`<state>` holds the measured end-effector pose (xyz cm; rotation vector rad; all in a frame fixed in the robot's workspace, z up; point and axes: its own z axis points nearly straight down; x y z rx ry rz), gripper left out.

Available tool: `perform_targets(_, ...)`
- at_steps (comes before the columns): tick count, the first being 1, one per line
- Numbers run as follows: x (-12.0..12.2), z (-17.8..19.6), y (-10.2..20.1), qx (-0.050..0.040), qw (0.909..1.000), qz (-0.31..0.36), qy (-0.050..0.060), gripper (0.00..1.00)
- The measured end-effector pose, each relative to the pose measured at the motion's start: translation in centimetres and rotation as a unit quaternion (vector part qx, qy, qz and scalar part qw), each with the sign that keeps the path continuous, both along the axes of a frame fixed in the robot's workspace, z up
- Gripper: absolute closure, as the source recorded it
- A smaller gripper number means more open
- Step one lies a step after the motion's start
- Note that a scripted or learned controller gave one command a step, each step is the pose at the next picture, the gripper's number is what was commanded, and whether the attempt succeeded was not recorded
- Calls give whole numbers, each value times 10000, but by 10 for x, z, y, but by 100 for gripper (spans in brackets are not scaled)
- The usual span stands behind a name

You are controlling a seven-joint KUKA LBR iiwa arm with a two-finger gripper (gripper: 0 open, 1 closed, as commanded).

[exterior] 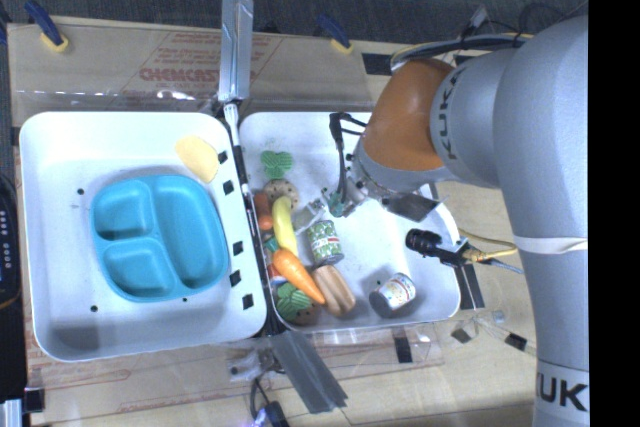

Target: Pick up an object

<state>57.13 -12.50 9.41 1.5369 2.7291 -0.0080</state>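
**Gripper descent over the right bin**

The gripper (340, 203) sits low in the right bin (440, 300), just above the green-labelled can (325, 241) near the frame centre. Whether its fingers are open or closed cannot be determined. For a clean grasp, the fingers should straddle the can across its short width, clear of the banana (284, 223). The can lies tilted, its long axis running roughly top to bottom of the frame.

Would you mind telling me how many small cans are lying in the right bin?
2. One green-labelled can lies mid-bin beside the banana, just below the end effector. One silver can lies near the right bin's front edge. The arm may hide others.
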Motion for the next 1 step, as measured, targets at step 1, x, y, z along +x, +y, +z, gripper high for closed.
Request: perform_targets(1,69,-2,-24,44,9972,-748,24,0)
